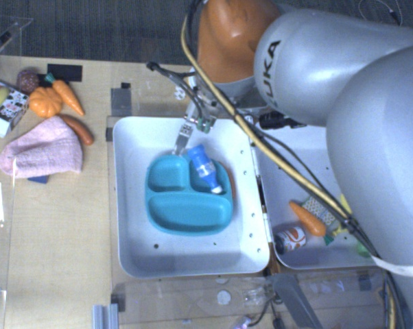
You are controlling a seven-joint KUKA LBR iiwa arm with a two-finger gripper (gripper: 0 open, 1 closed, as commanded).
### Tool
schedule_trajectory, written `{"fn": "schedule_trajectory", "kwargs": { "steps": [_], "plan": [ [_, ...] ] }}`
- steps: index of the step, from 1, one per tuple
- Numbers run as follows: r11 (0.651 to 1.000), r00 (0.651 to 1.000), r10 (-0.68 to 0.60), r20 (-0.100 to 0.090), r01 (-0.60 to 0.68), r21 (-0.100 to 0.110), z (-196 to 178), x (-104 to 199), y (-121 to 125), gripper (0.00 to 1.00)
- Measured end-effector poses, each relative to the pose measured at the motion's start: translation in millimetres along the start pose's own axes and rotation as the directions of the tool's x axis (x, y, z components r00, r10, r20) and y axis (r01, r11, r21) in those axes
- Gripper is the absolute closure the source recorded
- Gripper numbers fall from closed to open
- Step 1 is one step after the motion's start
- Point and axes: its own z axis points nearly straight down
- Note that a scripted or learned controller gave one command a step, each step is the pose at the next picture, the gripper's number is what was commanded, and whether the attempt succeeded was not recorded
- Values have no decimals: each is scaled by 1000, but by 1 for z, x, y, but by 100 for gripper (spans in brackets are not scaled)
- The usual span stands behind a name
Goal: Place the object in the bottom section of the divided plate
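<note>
Blue bottle [204,169] in divided plate's [186,214] upper-right section.

We see our grey arm [344,81] reaching leftward, orange band [230,36] just behind the downward-pointing gripper [184,141].

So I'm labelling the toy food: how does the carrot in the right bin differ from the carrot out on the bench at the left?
The carrot in the right bin lies inside the right bin, near a small round can; the carrot on the bench lies on bare wood, against a small orange pumpkin. The bench carrot shows a green top; on the bin carrot I cannot make one out. Both are orange, tapered and lie slanted.
</note>
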Motion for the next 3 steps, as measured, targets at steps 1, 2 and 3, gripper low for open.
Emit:
{"fn": "schedule_trajectory", "kwargs": {
  "steps": [1, 2, 3],
  "plan": [
    [1000, 1000, 0, 0, 0, 0, 0, 0, 0, 0],
    [1000, 1000, 0, 0, 0, 0, 0, 0, 0, 0],
    [1000, 1000, 0, 0, 0, 0, 0, 0, 0, 0]
  ]
}}
